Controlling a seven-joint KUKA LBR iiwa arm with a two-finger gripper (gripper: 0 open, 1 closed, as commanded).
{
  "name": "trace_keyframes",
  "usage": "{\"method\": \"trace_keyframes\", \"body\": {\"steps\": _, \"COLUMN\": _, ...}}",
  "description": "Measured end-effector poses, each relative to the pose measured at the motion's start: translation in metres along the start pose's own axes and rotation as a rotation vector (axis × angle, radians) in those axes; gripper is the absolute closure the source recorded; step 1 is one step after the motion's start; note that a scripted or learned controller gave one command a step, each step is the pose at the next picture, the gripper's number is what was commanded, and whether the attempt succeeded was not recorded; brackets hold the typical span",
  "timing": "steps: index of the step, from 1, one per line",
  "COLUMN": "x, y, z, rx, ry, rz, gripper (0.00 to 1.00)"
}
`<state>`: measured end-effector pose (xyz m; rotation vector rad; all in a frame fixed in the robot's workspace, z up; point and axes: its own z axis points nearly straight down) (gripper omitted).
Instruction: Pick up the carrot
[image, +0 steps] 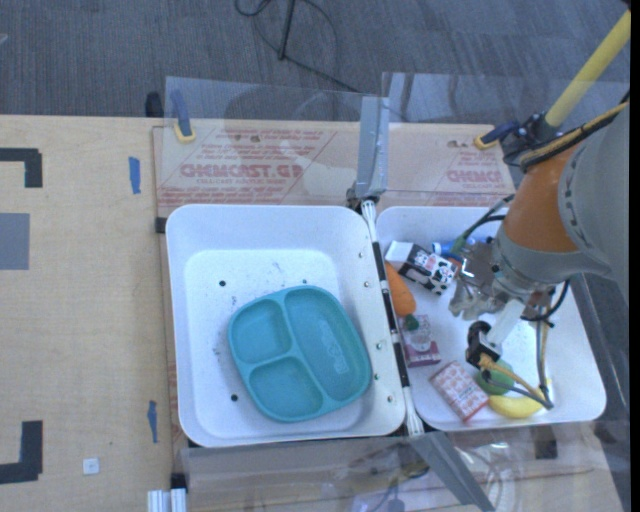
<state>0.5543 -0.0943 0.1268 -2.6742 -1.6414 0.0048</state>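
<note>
Carrot (400, 296) lies in the right bin (580, 350), tight against the wall shared with the left bin (200, 260), and nothing is gripping it. Just above the carrot in the view sits a black-and-white patterned box (430, 268). Just below the carrot there's a small clear packet (418, 336). Further below the carrot and off to its right is a red-patterned packet (459, 390), then a banana (516, 406) with something green (497, 379) touching it. Right of the carrot and apart from it, the jaws hang under the arm (545, 215); can't tell whether they're apart or together. Left of the carrot, over the wall, a teal divided plate (297, 352) sits in the left bin.
</note>
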Motion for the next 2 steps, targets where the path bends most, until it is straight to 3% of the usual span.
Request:
{"method": "trace_keyframes", "body": {"steps": 1, "x": -0.011, "y": 0.026, "z": 0.009, "rx": -0.005, "ry": 0.000, "rz": 0.151, "gripper": 1.00}}
{"method": "trace_keyframes", "body": {"steps": 2, "x": -0.013, "y": -0.006, "z": -0.081, "rx": -0.004, "ry": 0.000, "rz": 0.277, "gripper": 1.00}}
